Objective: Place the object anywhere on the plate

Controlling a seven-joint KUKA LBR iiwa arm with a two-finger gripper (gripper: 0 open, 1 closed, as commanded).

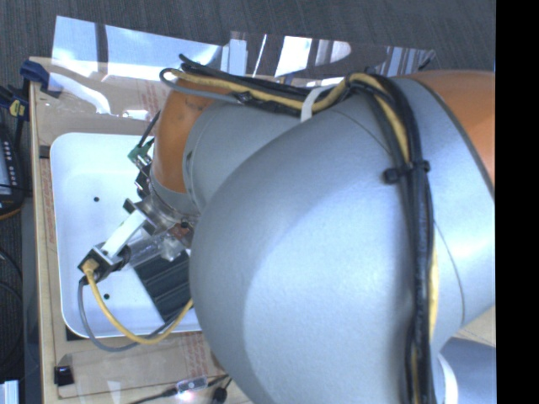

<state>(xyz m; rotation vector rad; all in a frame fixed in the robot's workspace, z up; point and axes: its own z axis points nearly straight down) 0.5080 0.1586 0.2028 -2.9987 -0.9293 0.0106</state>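
Object identity is unclear: a dark ribbed slab [170, 286] lies just below the pincer [157, 239], its long axis slanting down-right. Whether the pincer is open or holds anything, I cannot tell. Left of it lies bare white bin [84, 183] floor; right, the grey arm [337, 251] looms.

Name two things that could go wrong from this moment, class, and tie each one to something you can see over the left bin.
1. The yellow cable loops low over the white bin beneath the gripper; it could snag on the bin's rim as the arm moves.
2. The grey arm blocks most of the camera's view, so a failed grasp or a missed placement might go unnoticed.
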